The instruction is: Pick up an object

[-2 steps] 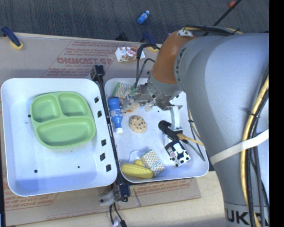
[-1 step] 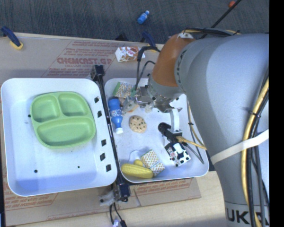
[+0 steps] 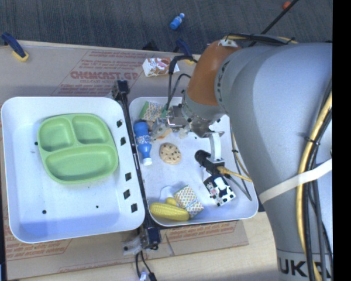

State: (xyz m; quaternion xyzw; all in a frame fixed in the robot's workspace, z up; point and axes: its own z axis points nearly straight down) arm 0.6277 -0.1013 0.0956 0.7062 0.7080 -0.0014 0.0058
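Robotics lab: clamped cardboard bench (image 3: 93, 69), two white bins (image 3: 11, 157), industrial arm (image 3: 269, 110) (cabled), carpet floor (image 3: 76, 10) were recorded.

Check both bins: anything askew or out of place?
Mostly normal. The blue bottle lies on its side against the right bin's left wall. The green divided plate sits slightly rotated in the left bin. No visible spills.

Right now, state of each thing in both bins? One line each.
green divided plate: flat in the left bin, compartments bare.
blue bottle: lying on its side, right bin, by the divider.
cookie: flat on the bin floor, free.
corn cob: lying along the near wall.
patterned pouch: resting against the corn cob.
black-and-white toy: near right corner, untouched.
gripper: low over the far end, finger state unclear.
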